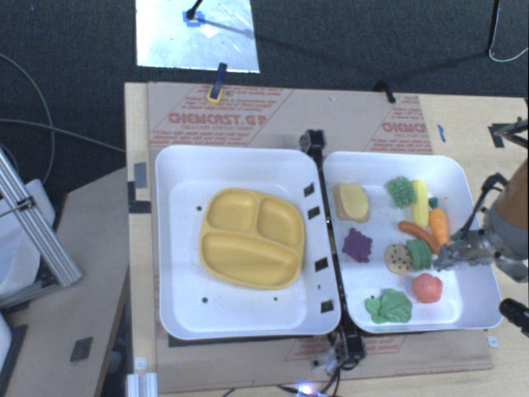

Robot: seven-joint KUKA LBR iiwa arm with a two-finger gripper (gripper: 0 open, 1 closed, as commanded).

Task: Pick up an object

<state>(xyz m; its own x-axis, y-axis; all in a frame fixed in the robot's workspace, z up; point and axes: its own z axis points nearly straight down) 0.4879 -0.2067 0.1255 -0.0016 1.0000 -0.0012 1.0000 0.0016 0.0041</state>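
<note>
The right bin (463, 308) holds several toy foods: a yellow bread piece (353, 202), green broccoli (402, 191), a yellow corn cob (421, 201), an orange carrot (439, 222), a purple grape bunch (357, 244), a brown cookie (397, 259), a red tomato (427, 288) and a green lettuce leaf (389, 306). My gripper (449, 257) reaches in from the right and hangs low over the bin. It sits right beside a small green piece (419, 253), just above the tomato. Nothing is visibly lifted.
The left bin (178, 304) carries a yellow divided plate (252, 238). A black divider with clips (326, 238) runs between the bins. A cardboard sheet (223, 114) lies under both. The arm's grey body (508, 230) covers the right bin's right rim.
</note>
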